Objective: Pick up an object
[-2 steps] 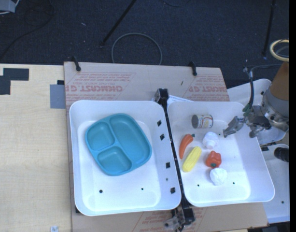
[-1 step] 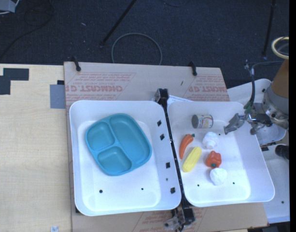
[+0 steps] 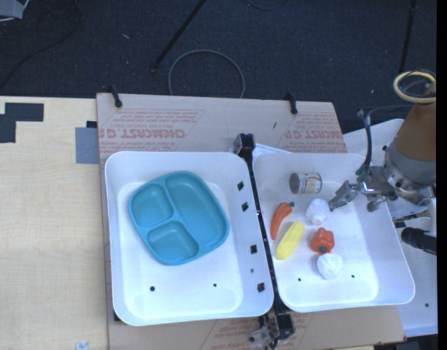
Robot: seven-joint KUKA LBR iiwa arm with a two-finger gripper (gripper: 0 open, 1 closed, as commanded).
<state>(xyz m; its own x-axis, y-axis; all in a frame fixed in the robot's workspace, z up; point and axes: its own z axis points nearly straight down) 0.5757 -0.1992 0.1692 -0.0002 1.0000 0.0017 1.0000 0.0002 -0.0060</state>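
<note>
In the right bin (image 3: 383, 283) lie a small grey can (image 3: 306, 183) on its side, an orange chili (image 3: 281, 218), a yellow corn cob (image 3: 289, 240), a white lump (image 3: 318, 211), a red-orange pepper (image 3: 322, 240) and a second white lump (image 3: 329, 266). My gripper (image 3: 357, 200) hangs over the bin's upper right part, to the right of the can and the first white lump. Its fingers (image 3: 343, 195) are spread open, with only the bin floor between them.
The left bin (image 3: 128, 283) holds a blue divided plate (image 3: 179, 216). A black divider (image 3: 257, 224) runs between the bins. Brown cardboard (image 3: 179, 126) lies behind them. Cables and a yellow ring (image 3: 415, 86) sit at the far right.
</note>
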